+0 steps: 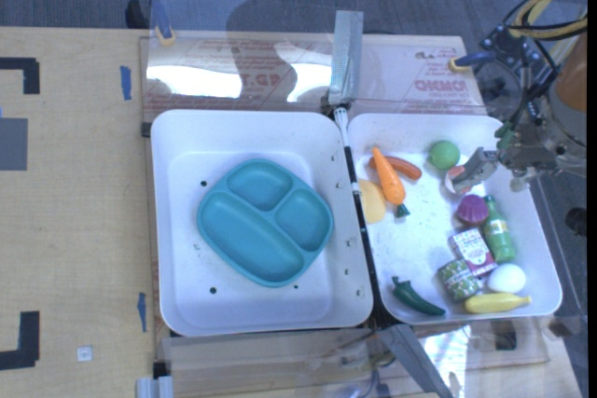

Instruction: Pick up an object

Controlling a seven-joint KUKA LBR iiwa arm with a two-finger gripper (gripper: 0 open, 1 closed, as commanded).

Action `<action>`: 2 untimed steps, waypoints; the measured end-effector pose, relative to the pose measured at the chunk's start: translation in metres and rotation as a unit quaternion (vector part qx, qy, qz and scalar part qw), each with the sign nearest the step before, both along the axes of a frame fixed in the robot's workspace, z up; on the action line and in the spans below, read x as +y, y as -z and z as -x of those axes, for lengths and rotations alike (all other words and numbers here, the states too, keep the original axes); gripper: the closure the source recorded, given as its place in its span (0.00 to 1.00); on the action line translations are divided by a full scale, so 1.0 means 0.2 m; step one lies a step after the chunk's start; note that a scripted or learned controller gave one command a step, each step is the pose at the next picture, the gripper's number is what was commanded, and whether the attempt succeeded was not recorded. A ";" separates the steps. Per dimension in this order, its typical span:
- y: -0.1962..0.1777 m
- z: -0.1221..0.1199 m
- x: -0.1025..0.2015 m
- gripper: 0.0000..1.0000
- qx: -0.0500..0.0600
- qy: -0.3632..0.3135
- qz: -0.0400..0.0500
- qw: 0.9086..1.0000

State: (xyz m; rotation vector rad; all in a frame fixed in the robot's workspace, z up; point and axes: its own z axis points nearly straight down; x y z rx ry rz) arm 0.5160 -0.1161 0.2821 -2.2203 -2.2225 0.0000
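My gripper [487,169] hangs over the right bin [550,238], near its far right side. Just left of it lie a green ball [444,153] and a small red and white piece [458,174]. A purple toy vegetable [472,209] and a green bottle [499,235] lie just below the gripper. An orange carrot [387,177] rests across a red sausage [407,168] near the bin's left side, with a pale yellow piece [371,202] beside them. I see nothing held in the gripper.
The left bin [177,200] holds a teal divided plate [265,220]. At the right bin's front lie two small printed packs [464,262], a white egg [507,278], a yellow banana [496,302] and a dark green pepper [415,295]. A metal divider [346,61] stands behind the bins.
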 end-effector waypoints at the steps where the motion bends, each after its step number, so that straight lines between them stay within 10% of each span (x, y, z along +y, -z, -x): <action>1: 0.34 -0.43 0.16 0.00 0.000 -0.128 0.000 0.992; 2: 0.49 -0.39 0.43 0.00 0.002 -0.023 -0.001 1.000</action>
